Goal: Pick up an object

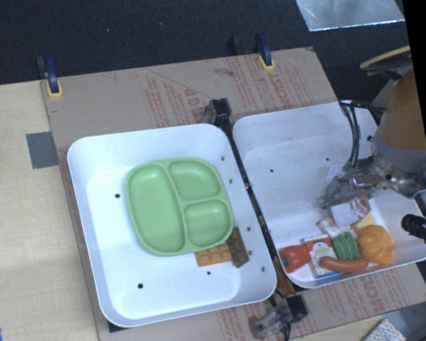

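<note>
A heap of small toy foods (343, 249) lies in the near corner of the right-hand white bin (291, 152) — a rounded orange fruit-like piece (376, 244), a ridged green piece (346, 247) just beside it, a long red-orange piece (346, 265) along the bin's near wall, another red piece (293, 256) to the left and a pale printed packet (322, 256) among them. They lie touching, partly on top of one another. Just above the heap hangs the metal two-finger gripper (346, 193), low over the bin floor, with nothing visibly held; I cannot tell how it is set. The grey arm (401, 128) comes in from the right. In the left white bin (100, 226) sits a light green divided plastic plate (178, 205) — three compartments — with an orange block (212, 257) and a brown block (236, 248) touching each other at its near edge.
</note>
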{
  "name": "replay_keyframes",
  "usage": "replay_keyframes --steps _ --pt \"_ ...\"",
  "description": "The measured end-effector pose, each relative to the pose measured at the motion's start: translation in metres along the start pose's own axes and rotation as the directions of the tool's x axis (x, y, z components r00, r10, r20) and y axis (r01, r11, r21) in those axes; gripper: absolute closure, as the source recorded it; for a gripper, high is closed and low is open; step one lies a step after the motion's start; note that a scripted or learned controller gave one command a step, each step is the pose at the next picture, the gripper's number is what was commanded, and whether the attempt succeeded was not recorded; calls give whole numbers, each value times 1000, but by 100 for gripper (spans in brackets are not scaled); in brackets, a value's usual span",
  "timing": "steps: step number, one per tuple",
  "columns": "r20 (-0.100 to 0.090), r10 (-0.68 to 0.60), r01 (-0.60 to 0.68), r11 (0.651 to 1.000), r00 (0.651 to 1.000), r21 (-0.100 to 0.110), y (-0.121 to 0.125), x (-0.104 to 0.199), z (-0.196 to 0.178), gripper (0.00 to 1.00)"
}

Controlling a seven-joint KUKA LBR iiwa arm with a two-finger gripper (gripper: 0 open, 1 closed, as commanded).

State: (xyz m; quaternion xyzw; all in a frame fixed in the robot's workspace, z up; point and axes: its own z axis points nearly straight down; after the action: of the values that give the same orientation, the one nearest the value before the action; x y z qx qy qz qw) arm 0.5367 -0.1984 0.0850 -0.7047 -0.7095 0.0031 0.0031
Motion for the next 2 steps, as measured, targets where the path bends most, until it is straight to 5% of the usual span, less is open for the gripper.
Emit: replay_keyframes --steps 1,2 --pt "2 1 -1 1000 1000 -12 59 -15 -8 0" --pt "4 7 -7 1000 1000 -17 3 -15 -144 0"
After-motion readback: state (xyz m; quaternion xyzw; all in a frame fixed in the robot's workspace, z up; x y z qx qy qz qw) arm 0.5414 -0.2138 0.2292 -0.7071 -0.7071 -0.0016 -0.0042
